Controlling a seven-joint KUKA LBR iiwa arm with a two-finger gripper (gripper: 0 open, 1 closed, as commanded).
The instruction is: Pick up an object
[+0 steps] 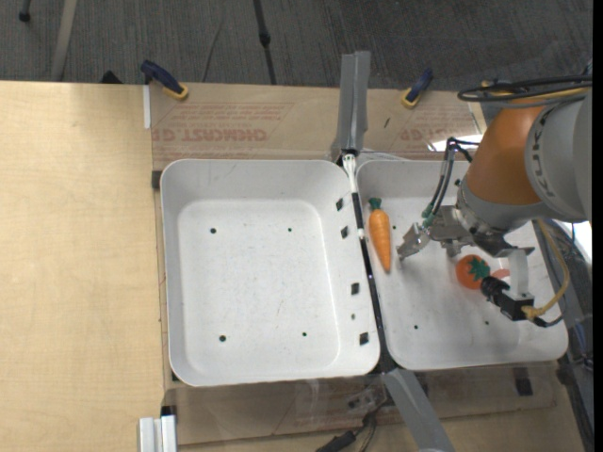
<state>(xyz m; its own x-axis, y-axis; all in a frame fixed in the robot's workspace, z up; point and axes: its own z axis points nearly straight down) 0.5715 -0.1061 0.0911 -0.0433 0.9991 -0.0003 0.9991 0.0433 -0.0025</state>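
We look down on a counter [75,252] that carries two white bins side by side. The left bin [188,281] sits next to the right bin [443,337], their rims meeting along a seam with small black clips.

In the right bin, a carrot [379,236] lies close to that bin's left wall, roughly lengthwise along it, with its green stem end pointing toward the far side. Further right in the same bin we see a strawberry [470,272], red-orange with a green top, lying on the bin floor beside black parts of the arm's tooling.

The arm [528,158] reaches in from the right, its orange band above the wrist, and hangs over the right bin. The end effector [411,245] sits low between the carrot and the strawberry, just right of the carrot and apart from it. We see nothing between its tips; whether they are spread or closed we cannot tell from here.

Brown cardboard [245,125] lies under the far edge of the bins, held by two clamps [165,79].
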